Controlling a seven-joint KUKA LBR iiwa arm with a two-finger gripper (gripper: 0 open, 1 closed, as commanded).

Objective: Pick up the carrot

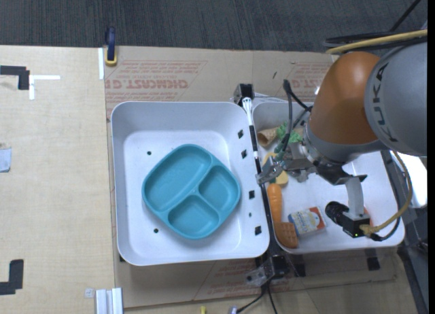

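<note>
Two shallow white bins sit side by side on the wooden bench (54, 190), the left bin (129, 190) larger in view and the right bin (380, 170) partly covered by the arm (360, 102). That arm, grey with an orange band, reaches in from the right and hangs over the upper half of the right bin. A blue three-part plate (192, 191) lies tilted in the middle of the left bin. The carrot (275, 204) lies lengthwise in the right bin, close against its left wall, its upper end just below the pincer (275, 168). The pincer is low by the wall between the bins, near the carrot's top end; whether it is released or clenched I cannot tell, nor whether it touches the carrot. A small carton (308, 221) lies just right of the carrot's lower half. A few small food pieces (277, 136) sit above the pincer, half hidden by cables.
</note>
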